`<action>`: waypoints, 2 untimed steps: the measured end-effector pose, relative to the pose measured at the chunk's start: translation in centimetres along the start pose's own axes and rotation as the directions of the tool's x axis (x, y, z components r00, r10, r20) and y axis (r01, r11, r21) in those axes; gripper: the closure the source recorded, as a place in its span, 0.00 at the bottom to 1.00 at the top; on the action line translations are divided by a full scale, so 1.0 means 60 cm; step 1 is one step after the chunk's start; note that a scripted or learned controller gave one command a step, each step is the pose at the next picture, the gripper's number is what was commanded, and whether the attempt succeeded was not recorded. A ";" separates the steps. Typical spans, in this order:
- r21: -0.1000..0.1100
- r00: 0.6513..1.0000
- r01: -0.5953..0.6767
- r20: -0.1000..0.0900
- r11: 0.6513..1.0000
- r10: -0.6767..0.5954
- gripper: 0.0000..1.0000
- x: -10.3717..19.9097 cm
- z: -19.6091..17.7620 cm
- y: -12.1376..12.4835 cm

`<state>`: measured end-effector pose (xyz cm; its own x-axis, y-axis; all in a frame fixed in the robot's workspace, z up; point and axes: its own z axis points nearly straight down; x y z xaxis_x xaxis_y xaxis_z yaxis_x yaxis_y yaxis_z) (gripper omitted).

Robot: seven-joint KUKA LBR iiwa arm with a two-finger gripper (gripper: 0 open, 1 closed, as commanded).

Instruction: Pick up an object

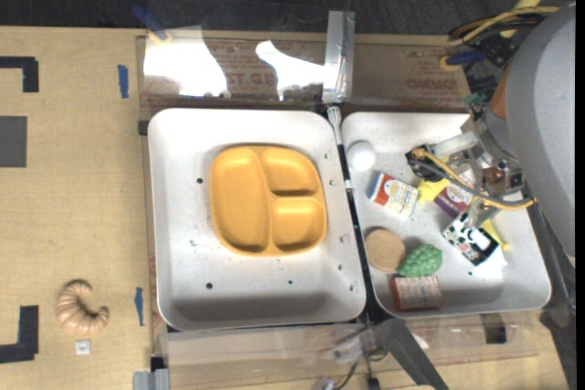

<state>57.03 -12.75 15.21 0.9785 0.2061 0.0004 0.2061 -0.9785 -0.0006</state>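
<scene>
Where the bench edge runs closest to you, a tan croissant-shaped toy point(82, 306) lies on the cardboard outside the bins, well left of them. In the left bin point(174, 288) you see a yellow divided plate point(267, 198) sitting flat near its middle. In the right bin point(526, 288), nearest you, a red-labelled can point(417, 291) lies by the front wall, with a green knobbly object point(420, 260) and a round tan disc point(385, 247) just behind it. Farther back you find a white carton with red and blue print point(394, 194) and a black-and-white packet point(471, 241). The gripper point(464, 173) hangs over the bin's far right part amid yellow cables; you cannot tell how its tip is set, and no object visibly sits in it.
</scene>
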 end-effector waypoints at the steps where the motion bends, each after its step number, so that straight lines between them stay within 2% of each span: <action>1: 0.004 1.000 0.016 0.006 1.000 -0.016 0.00 -0.147 0.105 -0.041; 2: -0.002 1.000 -0.004 -0.004 1.000 0.004 0.00 -0.067 0.109 -0.076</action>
<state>52.17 -9.12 8.68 0.9793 0.2023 0.0043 0.2023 -0.9793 0.0015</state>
